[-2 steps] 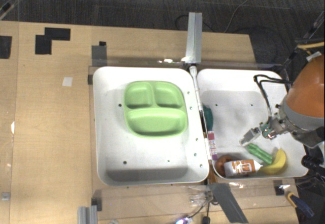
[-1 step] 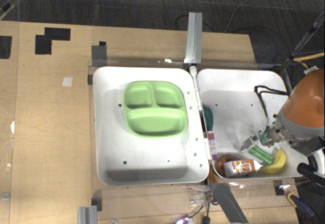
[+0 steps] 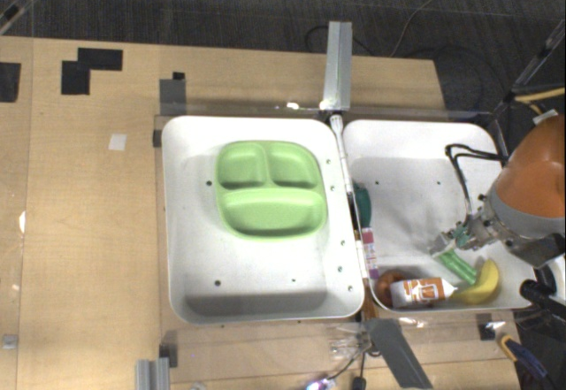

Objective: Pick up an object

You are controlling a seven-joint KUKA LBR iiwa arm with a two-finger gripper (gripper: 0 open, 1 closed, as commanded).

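My gripper (image 3: 455, 240) hangs low over the right part of the right bin (image 3: 402, 158), below the orange-banded wrist (image 3: 535, 172). Just under and in front of it lies a small green object (image 3: 460, 266), partly covered by the gripper. A yellow banana (image 3: 480, 284) rests against the bin's front wall, right beside the green object. A white and orange bottle (image 3: 417, 291) lies on its side at the front, left of the banana. Whether the gripper touches the green object is unclear.
A green divided plate (image 3: 270, 187) sits in the left bin (image 3: 181, 229). A green pen-like item (image 3: 362, 202) and a pink and white tube (image 3: 369, 248) lie along the right bin's left wall. A black cable (image 3: 460, 169) loops above the gripper.
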